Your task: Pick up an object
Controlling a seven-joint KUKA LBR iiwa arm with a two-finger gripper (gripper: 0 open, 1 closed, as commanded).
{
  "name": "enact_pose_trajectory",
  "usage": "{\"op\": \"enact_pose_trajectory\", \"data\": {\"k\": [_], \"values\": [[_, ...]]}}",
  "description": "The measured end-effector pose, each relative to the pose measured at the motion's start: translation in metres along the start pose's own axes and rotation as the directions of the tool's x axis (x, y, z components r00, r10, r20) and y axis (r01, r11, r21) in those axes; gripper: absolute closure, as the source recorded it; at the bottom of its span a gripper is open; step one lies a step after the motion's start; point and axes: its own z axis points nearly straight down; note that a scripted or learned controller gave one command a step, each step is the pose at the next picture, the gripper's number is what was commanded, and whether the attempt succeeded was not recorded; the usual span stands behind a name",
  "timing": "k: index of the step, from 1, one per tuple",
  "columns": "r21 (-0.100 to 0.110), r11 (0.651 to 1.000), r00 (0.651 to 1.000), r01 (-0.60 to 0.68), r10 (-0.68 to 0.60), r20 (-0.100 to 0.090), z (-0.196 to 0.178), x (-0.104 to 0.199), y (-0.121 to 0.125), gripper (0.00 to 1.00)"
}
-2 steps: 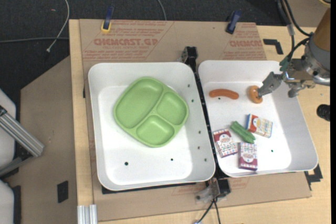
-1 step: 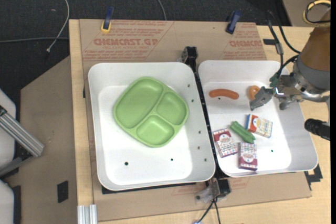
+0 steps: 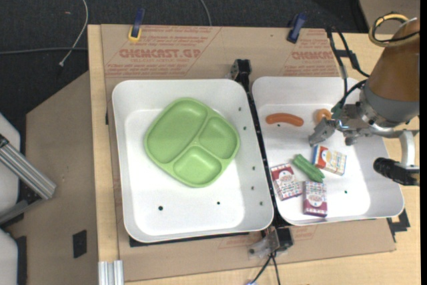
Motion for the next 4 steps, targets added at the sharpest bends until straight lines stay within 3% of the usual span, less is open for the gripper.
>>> {"op": "enact_pose_trajectory", "data": {"k": [1,2,4], "values": [[0.001,1.000,1.000,0.000,0.000,-0.001,0.047,0.008,0.003,0.00],[-0.005,1.000,1.000,-0.001,0.001,0.001,0.033,0.008,0.004,1.00],[-0.012,1.000,1.000,0.002,-0.002,0.004,-0.095,0.015,0.006,1.00]]}}
